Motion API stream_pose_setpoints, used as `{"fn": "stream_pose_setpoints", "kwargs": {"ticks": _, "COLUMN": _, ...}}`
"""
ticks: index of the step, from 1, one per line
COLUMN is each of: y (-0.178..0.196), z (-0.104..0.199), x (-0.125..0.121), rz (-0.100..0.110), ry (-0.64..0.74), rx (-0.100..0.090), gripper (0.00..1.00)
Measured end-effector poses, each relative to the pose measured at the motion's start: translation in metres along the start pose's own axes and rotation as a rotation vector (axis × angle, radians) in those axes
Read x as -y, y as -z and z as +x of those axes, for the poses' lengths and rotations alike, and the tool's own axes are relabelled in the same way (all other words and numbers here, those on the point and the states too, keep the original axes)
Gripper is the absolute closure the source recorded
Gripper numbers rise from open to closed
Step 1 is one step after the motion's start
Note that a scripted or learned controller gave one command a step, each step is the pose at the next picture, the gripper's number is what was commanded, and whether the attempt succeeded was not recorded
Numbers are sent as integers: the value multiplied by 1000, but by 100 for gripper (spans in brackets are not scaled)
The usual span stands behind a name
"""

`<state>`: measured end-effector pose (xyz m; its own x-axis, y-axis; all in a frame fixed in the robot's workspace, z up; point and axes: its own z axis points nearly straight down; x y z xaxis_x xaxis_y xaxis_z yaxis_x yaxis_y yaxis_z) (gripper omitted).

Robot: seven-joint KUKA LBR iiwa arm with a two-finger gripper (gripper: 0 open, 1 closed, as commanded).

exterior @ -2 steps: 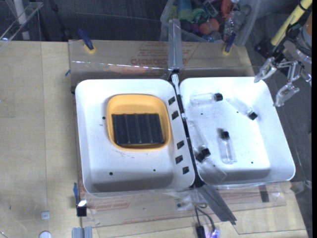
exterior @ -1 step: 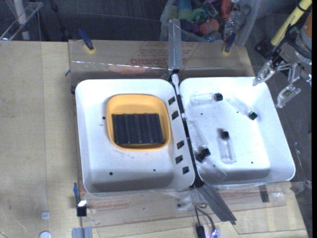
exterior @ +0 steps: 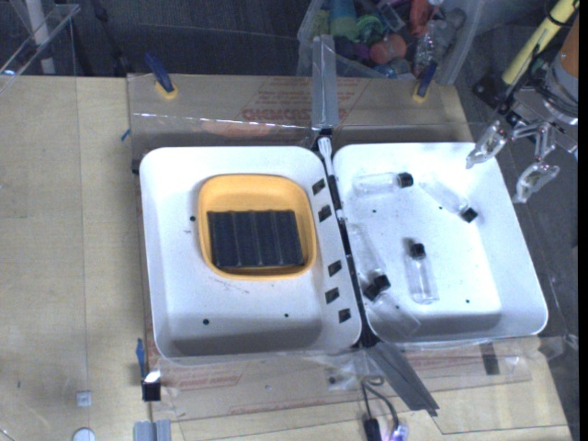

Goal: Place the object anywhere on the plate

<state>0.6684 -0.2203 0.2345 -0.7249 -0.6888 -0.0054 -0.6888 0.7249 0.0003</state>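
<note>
Camera view, looking down at a slant on the counter (exterior: 64, 246). Two shallow white bins side by side: left bin (exterior: 170, 246) and right bin (exterior: 514, 283), split by a clear upright divider (exterior: 323, 108).

In the left bin, a yellow plate (exterior: 213, 200), squarish with rounded corners, carrying a dark ribbed insert (exterior: 255, 240) across its middle. Set flat and near the bin's centre, so an open target from above, reachable from any side.

In the right bin, several small clear vials with black caps, lying on their sides and well apart from one another. One vial (exterior: 420, 272) near the middle, cap toward the back. Another vial (exterior: 381, 183) near the back wall, cap to the right. A third clear piece (exterior: 452, 202) toward the back right, ending in a black cap; hard to make out against the white. A further black cap (exterior: 375, 287) close to the divider, its glass barely visible. Which of these counts as the object: cannot tell; all in the right bin, none on the plate.

End effector (exterior: 511, 162) at the upper right, hanging over the back right corner of the right bin, fingers spread wide with nothing between them. Raised above the bin, touching no vial. Probably parked high to keep the bins unobstructed before a descent.

By judgement, task at its start: pick not yet made. Clear round glass lying flat, likely to roll or slip under a narrow pinch.
</note>
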Motion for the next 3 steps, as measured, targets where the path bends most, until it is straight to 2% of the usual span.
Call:
{"fn": "stream_pose_setpoints", "kwargs": {"ticks": 1, "y": 7, "z": 0, "x": 1, "rz": 5, "ry": 226, "rx": 3, "gripper": 0}}
{"fn": "stream_pose_setpoints", "kwargs": {"ticks": 2, "y": -2, "z": 0, "x": 0, "rz": 1, "ry": 553, "rx": 2, "gripper": 0}}
{"fn": "stream_pose_setpoints", "kwargs": {"ticks": 3, "y": 12, "z": 0, "x": 0, "rz": 4, "ry": 741, "rx": 2, "gripper": 0}}
